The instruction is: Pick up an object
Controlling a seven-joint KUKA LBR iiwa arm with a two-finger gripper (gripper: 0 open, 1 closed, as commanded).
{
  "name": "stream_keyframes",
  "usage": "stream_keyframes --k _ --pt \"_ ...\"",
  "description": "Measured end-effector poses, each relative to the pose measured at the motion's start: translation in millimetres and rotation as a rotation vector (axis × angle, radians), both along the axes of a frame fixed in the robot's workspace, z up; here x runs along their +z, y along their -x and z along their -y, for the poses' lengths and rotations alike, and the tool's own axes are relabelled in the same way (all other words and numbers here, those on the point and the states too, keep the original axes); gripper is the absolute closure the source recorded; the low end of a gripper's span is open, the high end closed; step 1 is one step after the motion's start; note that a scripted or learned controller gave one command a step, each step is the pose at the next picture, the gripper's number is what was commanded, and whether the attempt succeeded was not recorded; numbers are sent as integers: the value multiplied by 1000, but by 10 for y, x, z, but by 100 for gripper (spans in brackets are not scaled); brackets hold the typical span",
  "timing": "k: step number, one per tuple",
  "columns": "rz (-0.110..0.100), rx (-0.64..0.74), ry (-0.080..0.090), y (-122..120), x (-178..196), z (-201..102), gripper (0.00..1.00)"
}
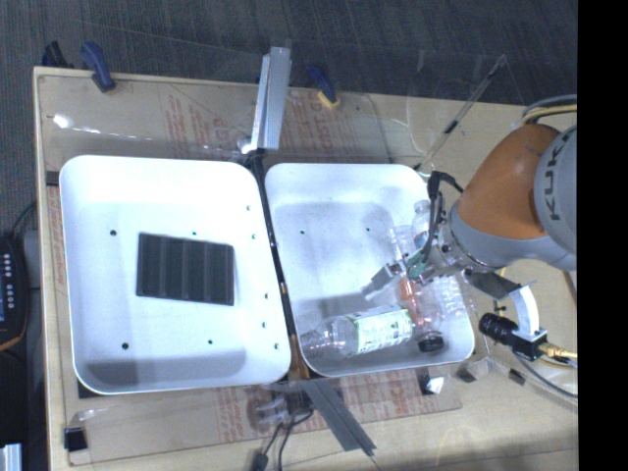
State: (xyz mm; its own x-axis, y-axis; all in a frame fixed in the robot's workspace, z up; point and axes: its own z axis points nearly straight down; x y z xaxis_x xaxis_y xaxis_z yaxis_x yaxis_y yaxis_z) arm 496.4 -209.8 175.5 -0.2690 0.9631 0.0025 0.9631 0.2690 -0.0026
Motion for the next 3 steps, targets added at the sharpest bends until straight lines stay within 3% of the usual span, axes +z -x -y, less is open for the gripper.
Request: stream_keyframes --k 1,2,3 --pt "3 -63 1 161 -603 -8 0" --pt "5 -40 3 104 144 11 0" --pt "1 38 1 -516 -435 -1 0"
